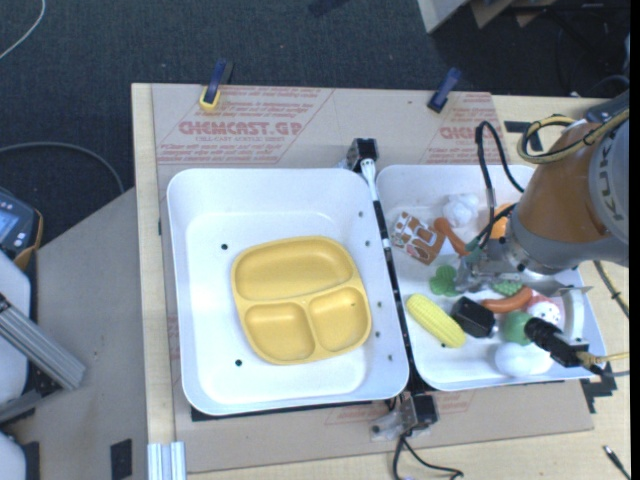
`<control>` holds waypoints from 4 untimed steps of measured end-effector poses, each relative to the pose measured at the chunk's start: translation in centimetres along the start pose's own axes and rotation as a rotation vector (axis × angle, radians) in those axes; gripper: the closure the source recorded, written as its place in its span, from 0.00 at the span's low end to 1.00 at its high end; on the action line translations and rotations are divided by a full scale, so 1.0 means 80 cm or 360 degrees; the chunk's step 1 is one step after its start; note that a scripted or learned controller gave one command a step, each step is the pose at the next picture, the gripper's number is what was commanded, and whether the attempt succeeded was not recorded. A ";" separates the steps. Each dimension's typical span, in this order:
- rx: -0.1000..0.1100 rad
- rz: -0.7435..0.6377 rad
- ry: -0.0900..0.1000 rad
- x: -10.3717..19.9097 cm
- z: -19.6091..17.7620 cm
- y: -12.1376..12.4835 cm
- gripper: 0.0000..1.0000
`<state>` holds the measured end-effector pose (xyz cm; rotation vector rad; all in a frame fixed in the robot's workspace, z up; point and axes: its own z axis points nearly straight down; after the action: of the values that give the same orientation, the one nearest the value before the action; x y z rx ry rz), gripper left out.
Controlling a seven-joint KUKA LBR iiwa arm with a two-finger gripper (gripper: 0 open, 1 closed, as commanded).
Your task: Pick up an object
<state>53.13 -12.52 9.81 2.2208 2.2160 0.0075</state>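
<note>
My gripper [474, 268] is low in the right bin [430, 368], over the middle of a heap of toys. Right under and beside it lie a green piece [443, 281] and a red-orange piece [508, 304]. A yellow corn cob [437, 321] rests near the bin's left wall, with a small black object [472, 317] touching its right end. An orange carrot [450, 236], a brown and white packet [413, 234] and a white lump [462, 208] sit further back. The arm hides whatever is below the wrist.
The left bin [200, 268] holds a yellow divided plate [298, 296]. A white ball [518, 359] and a white and red piece [546, 314] lie at the right bin's front right. A ridge [385, 258] separates the bins.
</note>
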 end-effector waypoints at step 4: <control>0.0016 -0.0009 0.0004 0.073 -0.150 -0.014 1.00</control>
<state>51.95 -6.68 21.79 2.2204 2.2287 -0.0012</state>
